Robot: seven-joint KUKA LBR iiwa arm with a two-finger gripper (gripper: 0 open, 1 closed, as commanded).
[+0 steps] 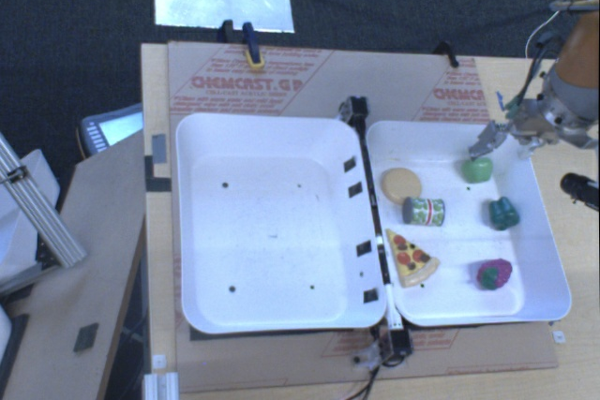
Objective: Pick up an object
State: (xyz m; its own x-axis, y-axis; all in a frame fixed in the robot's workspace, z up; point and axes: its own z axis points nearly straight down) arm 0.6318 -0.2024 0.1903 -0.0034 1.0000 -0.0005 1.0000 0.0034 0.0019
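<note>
The right bin holds several small objects. A green ball-like piece lies near its far side, with a teal lump and a purple-and-green lump along the right. A tan round cookie, a small striped can and a pizza slice lie near the divider. My gripper hangs just above and slightly right of the green piece, open, with nothing between its fingers. One finger points down-left towards the green piece.
The left bin sits beside the right one, joined by a black clamp strip. Cardboard lies under both bins. The grey arm enters from the right over the right bin's far corner.
</note>
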